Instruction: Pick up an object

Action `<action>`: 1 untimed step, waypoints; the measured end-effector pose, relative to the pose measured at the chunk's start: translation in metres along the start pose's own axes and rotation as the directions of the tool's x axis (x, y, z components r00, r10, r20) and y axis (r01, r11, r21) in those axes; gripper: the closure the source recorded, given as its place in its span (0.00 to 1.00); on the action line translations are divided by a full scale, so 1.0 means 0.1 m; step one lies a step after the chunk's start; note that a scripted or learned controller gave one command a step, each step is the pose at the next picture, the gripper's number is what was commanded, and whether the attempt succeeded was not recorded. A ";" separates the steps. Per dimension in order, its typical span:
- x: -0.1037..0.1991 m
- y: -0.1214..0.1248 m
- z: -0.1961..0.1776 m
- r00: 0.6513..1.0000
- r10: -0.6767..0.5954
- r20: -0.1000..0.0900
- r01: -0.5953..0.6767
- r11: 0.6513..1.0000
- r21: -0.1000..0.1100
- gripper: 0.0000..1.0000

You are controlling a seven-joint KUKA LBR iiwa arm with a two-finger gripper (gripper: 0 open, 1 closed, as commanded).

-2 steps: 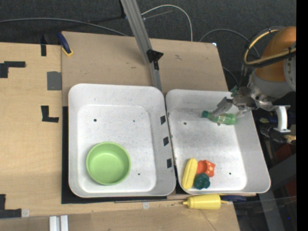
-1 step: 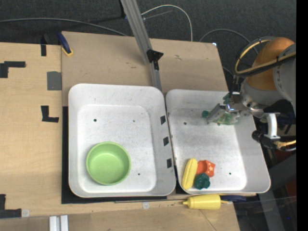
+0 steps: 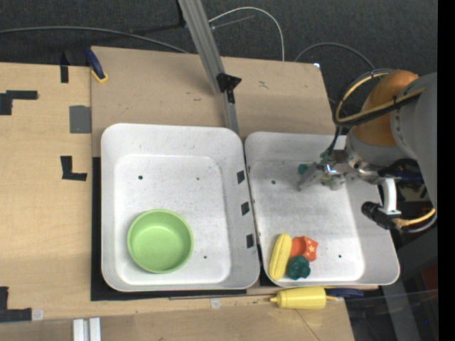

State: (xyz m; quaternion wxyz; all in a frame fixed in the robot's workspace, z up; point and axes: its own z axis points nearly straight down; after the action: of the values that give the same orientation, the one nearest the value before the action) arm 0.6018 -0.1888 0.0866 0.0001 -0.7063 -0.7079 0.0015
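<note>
My gripper [image 3: 303, 177] hangs low over the back half of the right bin [image 3: 370, 261], reaching in from the right. Its two fingers are spread open, with nothing between them. At that bin's front left lie three small things close together: a yellow corn-like piece [image 3: 279, 255], an orange-red piece [image 3: 306, 247] and a dark green piece [image 3: 298, 267]. They sit well in front of the gripper, apart from it. A light green bowl [image 3: 160, 241] stands upright in the front left of the left bin [image 3: 170, 144].
A yellow bottle-like object [image 3: 302, 298] lies on the bench just outside the right bin's front rim. A slanted metal pole [image 3: 205, 41] comes down to the back where the bins meet. Cables loop behind the bench.
</note>
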 end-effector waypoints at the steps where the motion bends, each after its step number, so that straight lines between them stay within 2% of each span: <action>1: 0.01 0.00 -0.12 1.000 -0.001 -0.001 0.001 1.000 0.000 1.00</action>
State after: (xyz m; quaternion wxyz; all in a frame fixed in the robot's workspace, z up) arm 0.6023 -0.1881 0.0981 0.0003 -0.7058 -0.7084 0.0011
